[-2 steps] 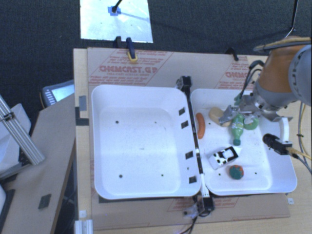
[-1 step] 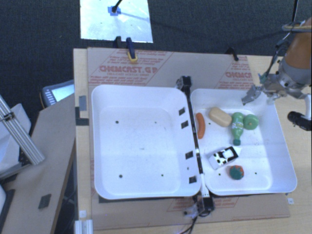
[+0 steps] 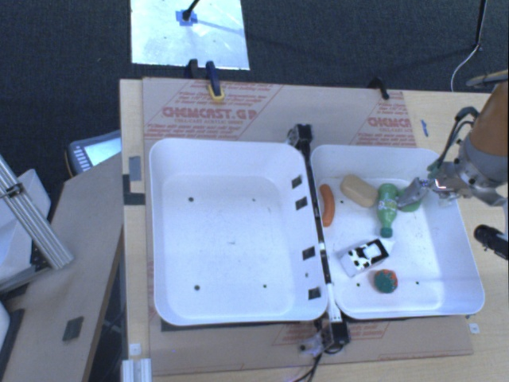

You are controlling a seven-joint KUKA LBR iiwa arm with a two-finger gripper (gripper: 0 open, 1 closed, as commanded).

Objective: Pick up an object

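Green bottle (image 3: 387,205) in the right bin (image 3: 453,245) lies at our gripper (image 3: 413,195), whose spread we cannot tell, so we judge we are approaching and next must close squarely.

Dark carpet (image 3: 64,46) spreads all round the pale wooden bench (image 3: 262,98). A shiny metal sheet (image 3: 189,22) lies on the floor beyond it. At left, a lower side table (image 3: 71,245) carries a slanted aluminium rail (image 3: 28,213).
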